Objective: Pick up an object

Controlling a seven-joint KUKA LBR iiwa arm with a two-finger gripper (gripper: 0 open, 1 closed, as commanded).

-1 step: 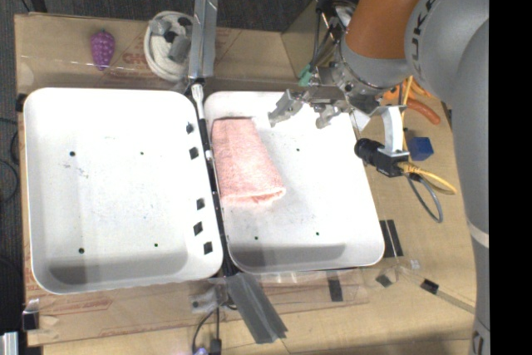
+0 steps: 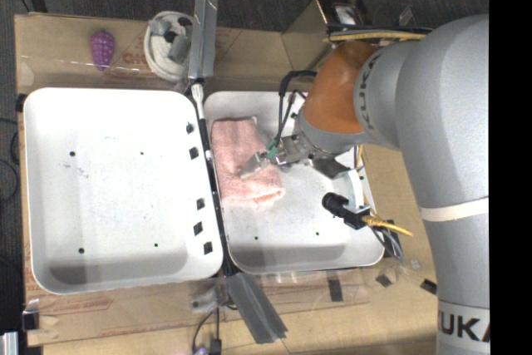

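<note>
Pink cloth [image 2: 241, 159] lies mid-frame under the tool [image 2: 264, 162], grip impossible to tell; pinch 1 raised fold, then lift straight up.

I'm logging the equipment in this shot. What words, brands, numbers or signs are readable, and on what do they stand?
"KUK": white letters on the grey arm, cut off at the frame's lower right.
Reddish print on the cardboard beside the purple object: too blurred to read.
Label on the small box at the top: too small to read.
</note>
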